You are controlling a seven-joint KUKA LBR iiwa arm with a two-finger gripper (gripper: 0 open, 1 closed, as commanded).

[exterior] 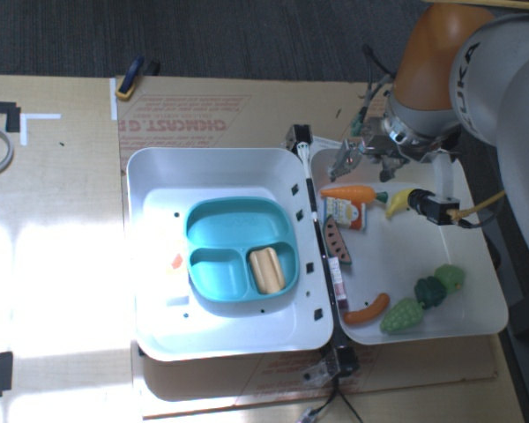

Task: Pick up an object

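The metal two-finger end effector (351, 155) hangs over the right white bin's (476, 320) far left corner, just above an orange plastic carrot (347, 194); its grip state cannot be told. Nearby lie a small carton (346, 213) and yellow banana (397, 202).

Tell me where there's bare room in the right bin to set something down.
The middle of the right bin is bare, between the yellow toy and the green toys. The far left corner is crowded: carrot, small carton, pincer.
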